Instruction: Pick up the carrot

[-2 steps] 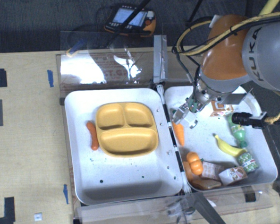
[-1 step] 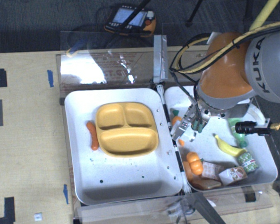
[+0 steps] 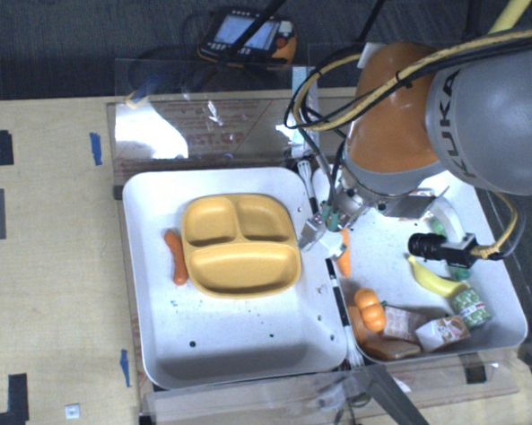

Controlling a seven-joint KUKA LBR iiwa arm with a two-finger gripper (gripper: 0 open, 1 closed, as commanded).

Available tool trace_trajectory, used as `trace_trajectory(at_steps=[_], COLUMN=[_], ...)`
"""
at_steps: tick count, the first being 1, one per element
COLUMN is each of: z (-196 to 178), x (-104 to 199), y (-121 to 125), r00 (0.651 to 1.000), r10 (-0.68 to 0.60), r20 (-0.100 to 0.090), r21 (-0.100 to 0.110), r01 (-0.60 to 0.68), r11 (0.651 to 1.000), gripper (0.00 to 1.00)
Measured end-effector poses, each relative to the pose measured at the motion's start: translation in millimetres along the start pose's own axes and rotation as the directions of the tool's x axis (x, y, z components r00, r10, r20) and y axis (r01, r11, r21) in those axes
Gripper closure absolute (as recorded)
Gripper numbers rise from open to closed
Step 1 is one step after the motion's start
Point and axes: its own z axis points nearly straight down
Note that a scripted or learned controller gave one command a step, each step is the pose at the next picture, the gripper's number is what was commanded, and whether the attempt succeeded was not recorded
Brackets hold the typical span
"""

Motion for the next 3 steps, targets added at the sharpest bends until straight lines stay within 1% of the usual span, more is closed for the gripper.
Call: trace_trajectory(at_steps=[1, 2, 3], z=[-121.2, -165.2, -9.8], x=[-17.2, -64.4, -47.6], y=[-46.4, -61.8, -80.3], r00=[0.977, 0.988, 0.933], r10=[0.214, 0.156, 0.359], r20=[0.0, 0.001, -0.001], r21=[0.003, 0.001, 0.005], r01=[-0.214, -0.156, -0.359], r11=[0.977, 0.988, 0.933], gripper=[1.0, 1.0, 1.0])
